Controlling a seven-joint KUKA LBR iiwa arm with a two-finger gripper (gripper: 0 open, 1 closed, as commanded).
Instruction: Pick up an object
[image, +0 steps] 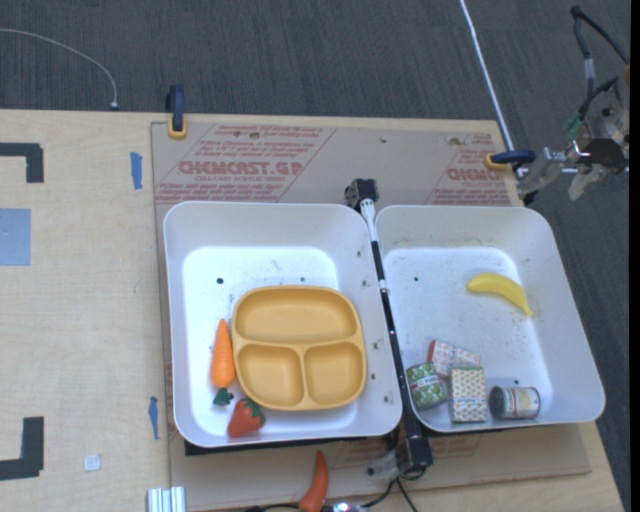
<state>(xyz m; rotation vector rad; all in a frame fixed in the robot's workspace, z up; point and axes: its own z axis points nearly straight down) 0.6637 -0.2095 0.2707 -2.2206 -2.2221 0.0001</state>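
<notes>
One gripper (598, 150), a dark cluster trailing cables at the far right edge, hangs off the bench beyond the right bin's back corner; open or closed, cannot tell at this size; nothing seen in its grasp. Nearest to it, a blue clamp (510, 158) on the printed cardboard sheet (250, 165) under both bins. Right bin (560, 300): banana (500, 292) lying alone toward the back right, well apart from the rest; along the front wall a huddle of four: red-and-white carton (452, 355), green pouch (425, 385), pale patterned box (467, 392) just beside the pouch, small can (514, 402) on its side next to the box. Left bin (180, 300): yellow three-section plate (298, 347) at centre front; carrot (222, 355) along the plate's left edge, leafy end toward the front; strawberry (246, 418) at the plate's front left corner. Outside the bins, at the front edge, an orange-red pepper-like item (317, 480).
</notes>
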